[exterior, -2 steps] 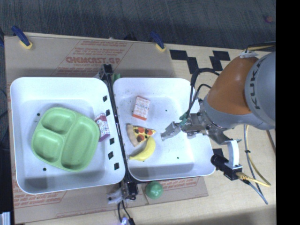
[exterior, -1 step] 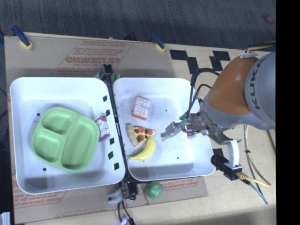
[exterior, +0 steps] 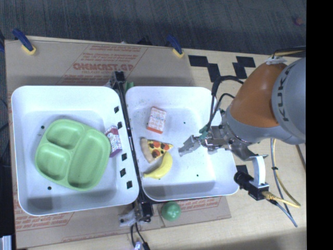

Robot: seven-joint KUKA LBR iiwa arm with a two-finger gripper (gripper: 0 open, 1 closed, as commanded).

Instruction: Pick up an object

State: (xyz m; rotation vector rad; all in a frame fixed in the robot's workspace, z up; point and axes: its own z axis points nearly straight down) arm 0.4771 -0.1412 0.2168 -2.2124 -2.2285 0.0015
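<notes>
A green ball (exterior: 170, 210) is being seen nearest the camera, lying on the cardboard (exterior: 104, 59) just outside the front rim of the right bin (exterior: 179, 191). Inside that bin, a banana (exterior: 161, 168) is lying near the front left corner, and a pizza slice (exterior: 156, 148) is touching it just behind. The gripper (exterior: 188, 146) is being held low over the bin floor just right of the pizza slice, apart from it; whether its fingers are spread or closed cannot be told, and nothing is being seen between them. Bare white floor is lying open between the gripper and the front and right walls. Farther back, an orange and white packet (exterior: 156, 120) is lying well apart from the back rim.

In the left bin (exterior: 31, 197), a green divided plate (exterior: 73, 153) is resting centrally, with bare floor all around it. A small wrapped packet (exterior: 114, 139) is lying against the right wall, just beside the plate's edge.
</notes>
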